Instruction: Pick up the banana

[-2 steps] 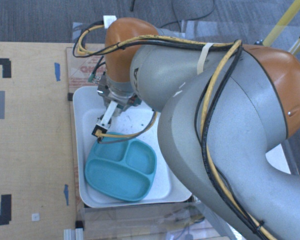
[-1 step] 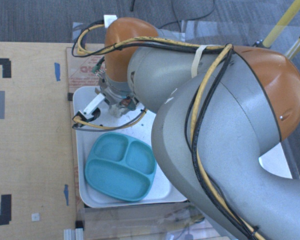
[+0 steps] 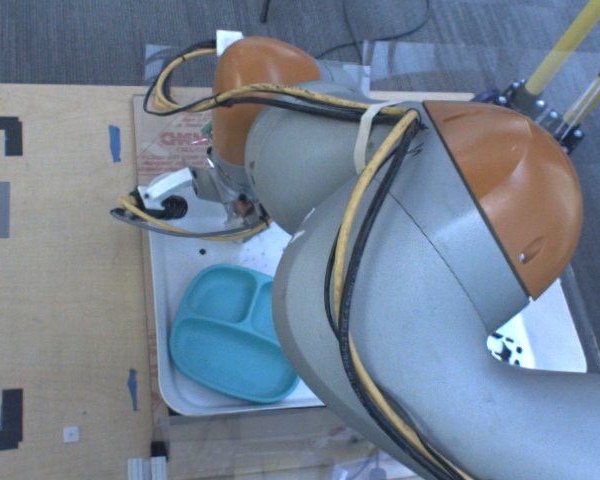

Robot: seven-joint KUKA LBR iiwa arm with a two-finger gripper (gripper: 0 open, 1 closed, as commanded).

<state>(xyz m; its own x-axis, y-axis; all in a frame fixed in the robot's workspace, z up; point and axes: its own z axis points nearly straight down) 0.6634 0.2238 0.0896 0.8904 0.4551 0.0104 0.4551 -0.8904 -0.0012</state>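
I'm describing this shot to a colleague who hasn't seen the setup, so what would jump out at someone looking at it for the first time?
The big grey arm with its orange caps fills the right and middle of the view, yellow and black cables running along it. Below its wrist, at lower left, a turquoise divided plate lies in the white bin. The wrist end, with a white part and looped cables, sits over the bin's upper left.

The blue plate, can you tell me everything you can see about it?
The blue plate is a light teal tray with rounded corners, looking like smooth plastic. Raised ridges split it into compartments, and the ones in view hold nothing. It lies flat on the floor of a white bin, near the bin's lower end. The big grey arm covers its right side, so the whole shape cannot be seen.
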